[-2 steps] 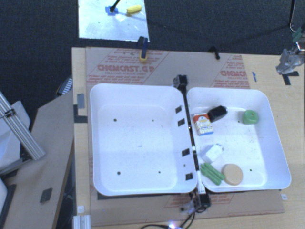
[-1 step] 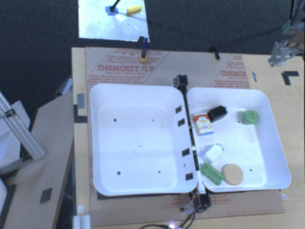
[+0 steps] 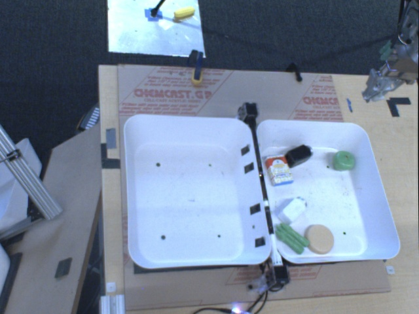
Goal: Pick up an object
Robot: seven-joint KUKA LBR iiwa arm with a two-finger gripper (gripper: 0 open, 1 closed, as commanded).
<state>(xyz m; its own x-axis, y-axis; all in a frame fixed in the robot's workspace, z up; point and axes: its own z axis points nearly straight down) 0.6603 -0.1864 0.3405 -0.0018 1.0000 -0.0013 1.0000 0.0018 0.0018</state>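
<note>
Dark blue carpet (image 3: 52, 44) lies behind a tan wooden bench (image 3: 216, 87) with red letters printed on it. Two white bins sit on the bench, side by side and touching in the middle.

From the one camera looking down, the left bin (image 3: 141, 142) is the big white tray on the left. The right bin (image 3: 373, 195) has all the things in it. A small black block (image 3: 298, 154) lies near the top of that bin. Just beside it, a little lower, is a small red and white box (image 3: 279, 171). A round green thing (image 3: 344, 160) sits near the bin's right wall, apart from the others. Lower down is a small white block (image 3: 292, 209). Below that lies a green stick-shaped thing (image 3: 291, 238), and a round tan disc (image 3: 320, 239) sits right next to it.

The gripper (image 3: 386, 80) is up at the top right corner, over the bench edge and well away from the right bin. It looks grey and shiny and it is blurry. I cannot tell how its tips are set. Nothing can be seen pinched in it, and it touches none of the things in the bin.

At the top, on the carpet, a shiny grey plate (image 3: 141, 34) lies flat with a small yellow thing (image 3: 184, 13) on it. A yellow and blue clamp (image 3: 196, 67) sits at the bench's far edge. A silver metal bar (image 3: 29, 185) leans at the left.
</note>
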